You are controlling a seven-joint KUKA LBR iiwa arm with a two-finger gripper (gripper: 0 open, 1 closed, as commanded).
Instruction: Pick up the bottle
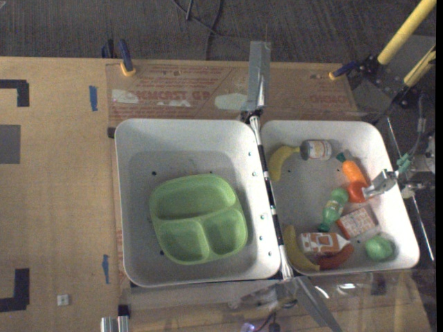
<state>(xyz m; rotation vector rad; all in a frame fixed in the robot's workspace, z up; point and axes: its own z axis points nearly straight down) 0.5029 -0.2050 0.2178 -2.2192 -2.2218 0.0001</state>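
Bottle [333, 209]: green, lying tilted in the middle of the right bin [387, 142], cap end toward the near side. Free of the end effector.

Carton [324, 241]: just beside the bottle's lower end, lying flat, white and orange.

Box [358, 221]: red and white, just right of the bottle.

Carrot [354, 173]: orange, up and right of the bottle, near the end effector.

Jar [316, 149]: pale, lying on its side at the bin's far side.

Bananas: one [280, 159] at the far left of the bin beside the jar; a second [295, 249] along the near left wall, touching the carton.

Sausage [337, 256]: red, under the carton's right end.

Green ball [378, 247]: in the near right corner.

End effector [380, 183]: metallic, at the bin's right wall, just beside the carrot; whether its fingers are spread or closed cannot be told. Nothing visible between them.

Left bin [131, 151]: holds a green divided plate [199, 218].

Tabletop [55, 185]: tan, with blue tape marks.
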